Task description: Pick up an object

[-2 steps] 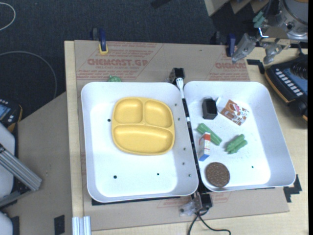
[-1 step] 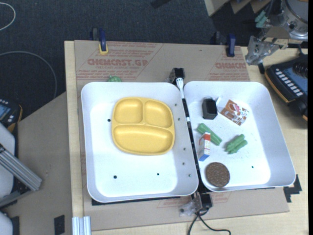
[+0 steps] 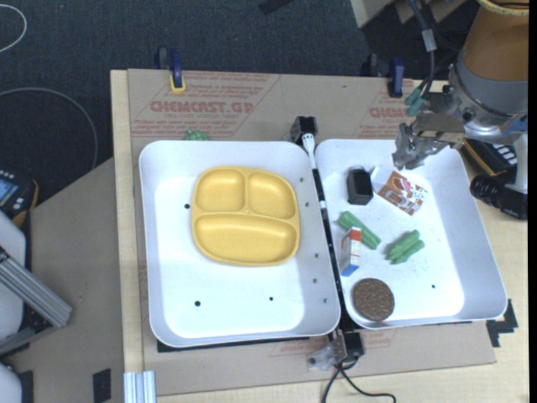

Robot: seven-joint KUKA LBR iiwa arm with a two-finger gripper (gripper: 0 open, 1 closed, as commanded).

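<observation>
My gripper [image 3: 409,159] hangs over the far part of the right bin [image 3: 470,284], just above and beyond a small red-and-white packet [image 3: 403,193]. Nothing shows between its fingers. A black block [image 3: 359,185] lies to the left of the packet. Nearer the front lie a green piece [image 3: 358,229], a second green piece [image 3: 404,247], a red, white and blue tube [image 3: 351,251] and a brown round disc [image 3: 372,298].
The left bin [image 3: 168,292] holds a yellow divided plate [image 3: 246,215]. A black clip [image 3: 304,128] sits at the far end of the seam between the bins. Blue clamps [image 3: 175,67] hold the cardboard base at its far edge.
</observation>
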